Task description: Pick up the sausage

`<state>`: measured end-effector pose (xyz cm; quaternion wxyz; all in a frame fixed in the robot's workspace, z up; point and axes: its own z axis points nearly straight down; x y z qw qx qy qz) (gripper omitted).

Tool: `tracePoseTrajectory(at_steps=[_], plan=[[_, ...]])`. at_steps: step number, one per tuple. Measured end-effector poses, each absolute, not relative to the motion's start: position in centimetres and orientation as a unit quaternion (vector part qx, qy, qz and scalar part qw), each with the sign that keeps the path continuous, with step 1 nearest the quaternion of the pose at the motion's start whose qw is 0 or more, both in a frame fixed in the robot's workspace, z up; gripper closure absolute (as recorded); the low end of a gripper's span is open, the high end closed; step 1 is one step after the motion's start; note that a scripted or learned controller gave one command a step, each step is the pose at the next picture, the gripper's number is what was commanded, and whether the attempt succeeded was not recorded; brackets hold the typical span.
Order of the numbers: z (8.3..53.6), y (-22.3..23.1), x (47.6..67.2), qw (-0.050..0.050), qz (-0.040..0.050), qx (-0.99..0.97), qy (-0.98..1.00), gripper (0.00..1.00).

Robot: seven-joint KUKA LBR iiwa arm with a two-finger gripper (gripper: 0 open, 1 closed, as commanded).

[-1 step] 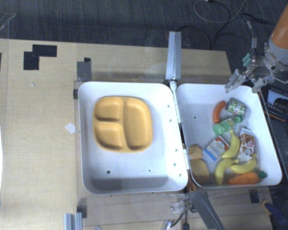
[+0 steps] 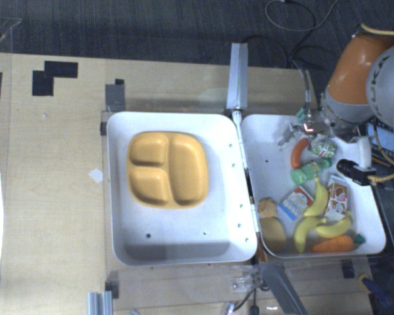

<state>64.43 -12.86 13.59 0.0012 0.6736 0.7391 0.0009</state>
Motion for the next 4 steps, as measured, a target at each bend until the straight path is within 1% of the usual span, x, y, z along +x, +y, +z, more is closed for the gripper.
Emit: tracePoseTrajectory(at_steps=[1, 2, 3, 4], plan=[[8.9, -13.2, 62.1, 0.004, 0.0031, 0.679, 0.734, 0.00], [8.9, -15.0, 55.7, 0.005, 0.0030, 0.695, 0.719, 0.00], [8.7, -20.0, 63.6, 0.003, 0.0020, 0.732, 0.681, 0.00], [8.7, -19.7, 67.0, -0.002, 0.0007, 0.755, 0.656, 0.00]])
